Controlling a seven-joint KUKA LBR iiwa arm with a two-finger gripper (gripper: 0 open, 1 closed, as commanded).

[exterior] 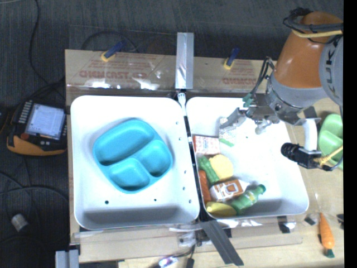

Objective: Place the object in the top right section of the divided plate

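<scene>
We saw arm [304, 66] reaching in from right over right bin [279, 172]; gripper [244, 120] hovered above bin's upper part, fingers spread, nothing between them. Plate [134, 154], blue, three sections, lay tilted in left bin [89, 205]. Objects lay piled at right bin's left and lower side: carton [207, 144] uppermost, just below gripper; yellow piece [221, 164] beneath it; juice box [226, 190], green bottle [248, 197], banana [219, 208] along lower edge. We could not tell which object was meant.

The grey arm [307, 66] reaches in from the right; its gripper [245, 119] points left, low.
</scene>
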